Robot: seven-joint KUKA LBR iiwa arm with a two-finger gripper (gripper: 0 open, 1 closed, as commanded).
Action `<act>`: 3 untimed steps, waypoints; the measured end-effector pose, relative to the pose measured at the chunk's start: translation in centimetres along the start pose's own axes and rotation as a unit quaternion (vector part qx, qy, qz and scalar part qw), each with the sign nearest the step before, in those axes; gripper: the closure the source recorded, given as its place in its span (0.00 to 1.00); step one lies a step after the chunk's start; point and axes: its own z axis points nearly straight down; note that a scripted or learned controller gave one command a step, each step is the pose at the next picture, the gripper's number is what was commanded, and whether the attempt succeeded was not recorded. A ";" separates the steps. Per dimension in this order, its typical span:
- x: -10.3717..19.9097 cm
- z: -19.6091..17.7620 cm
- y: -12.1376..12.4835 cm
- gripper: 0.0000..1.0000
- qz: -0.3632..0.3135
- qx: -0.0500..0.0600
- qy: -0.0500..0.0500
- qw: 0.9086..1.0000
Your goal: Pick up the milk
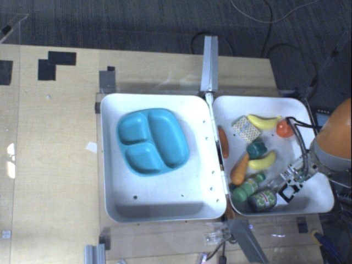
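Where the two white bins sit side by side at the centre of the frame, the left bin [110, 202] holds a blue three-compartment tray [153, 141] in its upper half; the right bin [324, 202] holds a cluster of small items. Upper area of the right bin: a yellow banana [264, 121], a patterned grey-and-yellow carton [245, 128] that may be the milk, an orange-red round fruit [284, 128]. Middle: a red sausage-shaped item [223, 141] against the left wall, a teal object [256, 148], a second yellow banana [262, 161], an orange carrot [240, 170]. Lower: a green bottle [245, 187], a green can [263, 199] with an illegible label. The gripper [291, 183] hangs at the right bin's lower right, beside the can; finger state cannot be determined.
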 end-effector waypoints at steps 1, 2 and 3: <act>-3.8 0.1 3.9 0.00 0.060 0.001 0.001 0.998; -5.8 0.2 7.0 0.00 0.045 0.001 0.001 0.999; -1.7 -4.1 4.0 0.00 0.155 0.003 0.003 0.988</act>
